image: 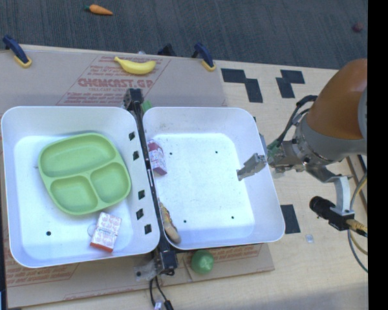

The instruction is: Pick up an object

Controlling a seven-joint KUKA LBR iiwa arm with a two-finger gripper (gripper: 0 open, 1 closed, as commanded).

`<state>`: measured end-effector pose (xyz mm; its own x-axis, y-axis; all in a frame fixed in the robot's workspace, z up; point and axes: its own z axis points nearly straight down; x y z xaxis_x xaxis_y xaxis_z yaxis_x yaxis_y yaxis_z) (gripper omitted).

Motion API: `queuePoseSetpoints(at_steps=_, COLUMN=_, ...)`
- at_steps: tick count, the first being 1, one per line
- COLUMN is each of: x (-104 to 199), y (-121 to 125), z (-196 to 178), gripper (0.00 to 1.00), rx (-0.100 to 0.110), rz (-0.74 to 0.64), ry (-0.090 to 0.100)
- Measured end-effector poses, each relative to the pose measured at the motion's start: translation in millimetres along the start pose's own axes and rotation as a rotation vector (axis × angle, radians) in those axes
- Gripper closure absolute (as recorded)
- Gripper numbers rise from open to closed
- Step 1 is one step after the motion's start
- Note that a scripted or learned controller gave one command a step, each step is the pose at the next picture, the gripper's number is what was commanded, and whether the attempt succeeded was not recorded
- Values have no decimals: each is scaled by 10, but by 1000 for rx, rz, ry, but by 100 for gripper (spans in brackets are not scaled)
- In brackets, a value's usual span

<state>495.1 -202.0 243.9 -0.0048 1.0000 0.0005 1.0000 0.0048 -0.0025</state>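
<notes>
- One arm [336, 118] reaches in from the right, its orange band high at the right edge and its grey wrist sloping down and left toward the right bin [262, 192].
- The gripper [251, 166] hangs over that bin's right rim, its grey tip pointing left into the bin; whether it stands wide or narrow cannot be told from this slant, and nothing shows in its grasp.
- Two things lie in the right bin, both against its left wall and well apart from the gripper: a small red-and-white packet [156, 157] in the upper part, and a tan, peanut-like piece [169, 227] at the lower left corner.
- The stretch of bin floor between the gripper and these two is bare white.
- The left bin [13, 173] bears a green divided plate [84, 172], with a red-and-white carton [106, 231] just below it.
- Outside the bins, a yellow banana [136, 64] lies on the cardboard [181, 82] above them, a green ball [202, 261] sits just below the right bin's front edge, and a small orange carrot [100, 9] lies on the floor far above.
</notes>
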Motion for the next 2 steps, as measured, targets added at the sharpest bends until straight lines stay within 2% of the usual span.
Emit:
queuePoseSetpoints(at_steps=1, x=-85, y=12, z=1129, gripper=0, rx=3, rz=-2, ry=1)
queuePoseSetpoints(at_steps=2, x=-87, y=989, z=1103, gripper=0, rx=-2, rz=0, ry=1)
